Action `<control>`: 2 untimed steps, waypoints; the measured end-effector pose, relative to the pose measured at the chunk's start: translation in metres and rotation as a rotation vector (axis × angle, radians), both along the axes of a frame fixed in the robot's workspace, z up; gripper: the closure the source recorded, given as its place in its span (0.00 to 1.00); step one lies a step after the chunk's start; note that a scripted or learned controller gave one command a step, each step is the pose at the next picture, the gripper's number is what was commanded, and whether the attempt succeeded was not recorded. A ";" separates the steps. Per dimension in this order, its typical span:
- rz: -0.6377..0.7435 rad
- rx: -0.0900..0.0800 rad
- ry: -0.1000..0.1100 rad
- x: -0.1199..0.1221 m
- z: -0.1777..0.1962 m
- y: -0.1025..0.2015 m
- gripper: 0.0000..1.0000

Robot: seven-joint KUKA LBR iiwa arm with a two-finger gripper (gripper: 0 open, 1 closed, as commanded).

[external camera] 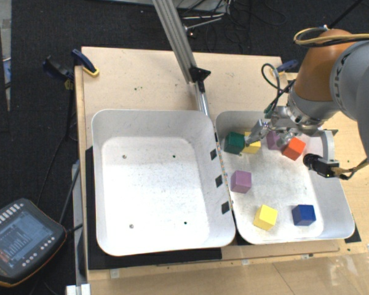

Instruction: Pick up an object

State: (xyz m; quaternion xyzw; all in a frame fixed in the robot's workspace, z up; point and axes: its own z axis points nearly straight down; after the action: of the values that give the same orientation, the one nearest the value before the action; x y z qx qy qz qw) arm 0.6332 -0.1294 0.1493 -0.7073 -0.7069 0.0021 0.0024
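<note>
The right bin (284, 186) holds several coloured blocks. A green cube (234, 143) and a small yellow block (253, 146) lie at its far left. A purple block (274, 140) and an orange-red cube (293, 148) sit just right of them, under the wrist. Nearer the front are a purple cube (240, 181), a yellow cube (265, 216) and a blue cube (303, 214). My gripper (261, 132) hangs low over the far end of this bin, right above the small yellow block and beside the purple block. No block is visibly lifted.
The left bin (149, 113) stands beside the right one. A slanted metal pole (178, 39) ends at the far rim between the bins. A clamp (84, 62) sits at the bench's far left corner and a teach pendant (18, 241) lies off the bench.
</note>
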 end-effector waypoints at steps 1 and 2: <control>0.001 -0.004 -0.021 0.005 -0.030 -0.001 0.00; 0.001 -0.002 -0.021 0.005 -0.021 0.000 1.00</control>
State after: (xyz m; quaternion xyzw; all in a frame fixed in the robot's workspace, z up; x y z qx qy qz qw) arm 0.6381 -0.1298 0.1279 -0.7071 -0.7071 -0.0046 -0.0060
